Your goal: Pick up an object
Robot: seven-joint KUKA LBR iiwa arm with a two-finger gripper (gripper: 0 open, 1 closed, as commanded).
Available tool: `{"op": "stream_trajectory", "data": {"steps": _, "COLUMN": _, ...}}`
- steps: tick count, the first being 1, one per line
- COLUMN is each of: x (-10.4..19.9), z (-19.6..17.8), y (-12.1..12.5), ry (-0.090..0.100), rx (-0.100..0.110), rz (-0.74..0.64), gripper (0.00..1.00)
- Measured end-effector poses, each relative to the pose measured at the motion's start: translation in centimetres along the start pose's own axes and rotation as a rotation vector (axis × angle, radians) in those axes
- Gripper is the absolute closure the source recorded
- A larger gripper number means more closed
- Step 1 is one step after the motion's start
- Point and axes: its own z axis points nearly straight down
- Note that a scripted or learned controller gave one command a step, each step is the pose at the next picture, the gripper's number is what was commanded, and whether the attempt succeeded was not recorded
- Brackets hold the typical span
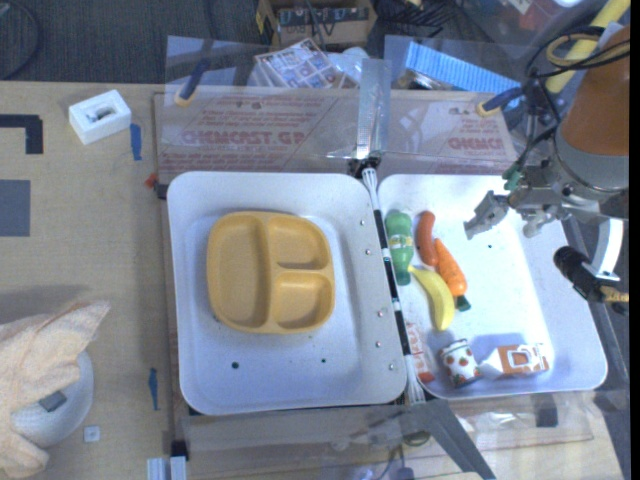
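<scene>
The right bin [570, 308] holds several items along its left side: a green bottle-shaped toy [399, 245], two orange carrots [426, 234] [451, 269] and a yellow banana [437, 297]. Near its front edge lie a small red-and-white cup [459, 361] and an orange-and-white carton [522, 360]. My gripper [506, 218] hangs over the back of this bin, to the right of the carrots. It is open, its fingers spread with nothing between them.
A yellow divided plate [270, 270] lies in the left bin [200, 368]. Clear plastic walls stand behind both bins. A white box [100, 115] and a cloth [45, 343] sit on the bench at left. Cables hang beside the arm at right.
</scene>
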Motion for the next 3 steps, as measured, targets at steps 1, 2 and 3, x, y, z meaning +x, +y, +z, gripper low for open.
{"op": "stream_trajectory", "data": {"steps": 1, "x": 1.7, "z": 12.0, "y": -1.3, "ry": 0.001, "rx": -0.017, "rz": 0.204, "gripper": 0.0}}
{"op": "stream_trajectory", "data": {"steps": 2, "x": 2.1, "z": 14.5, "y": -2.0, "ry": 0.001, "rx": -0.01, "rz": 0.093, "gripper": 0.0}}
{"op": "stream_trajectory", "data": {"steps": 3, "x": 1.9, "z": 13.4, "y": -1.8, "ry": 0.0, "rx": -0.014, "rz": 0.099, "gripper": 1.0}}
